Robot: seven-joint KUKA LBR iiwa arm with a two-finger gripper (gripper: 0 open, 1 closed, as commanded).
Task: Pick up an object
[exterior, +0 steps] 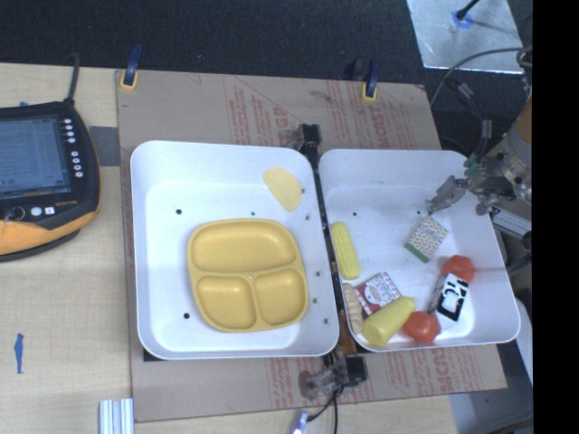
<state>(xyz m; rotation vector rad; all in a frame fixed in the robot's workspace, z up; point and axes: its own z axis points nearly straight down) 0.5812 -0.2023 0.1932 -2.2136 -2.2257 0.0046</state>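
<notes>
Jaws [450, 191] are seen slightly parted and holding nothing at the right bin's [380, 165] far-right corner, approach step judged; a descent onto the small green-edged packet [426, 238] just nearer is called for next.

Fixed above the bench, looking down at a slant, far enough off to take in both bins whole. Left bin [149, 242] just left of frame centre, right bin [380, 174] touching it along the seam, running out to the right side. Beyond the left bin, toward the frame's top, brown board [226, 107] with two clamps, then dark floor. Left of the left bin, a handheld control pendant [41, 174], cut by the frame edge. Nearer than the left bin, a strip of bench at the bottom edge. Arm [502, 183] entering past the right bin's far right corner.
</notes>
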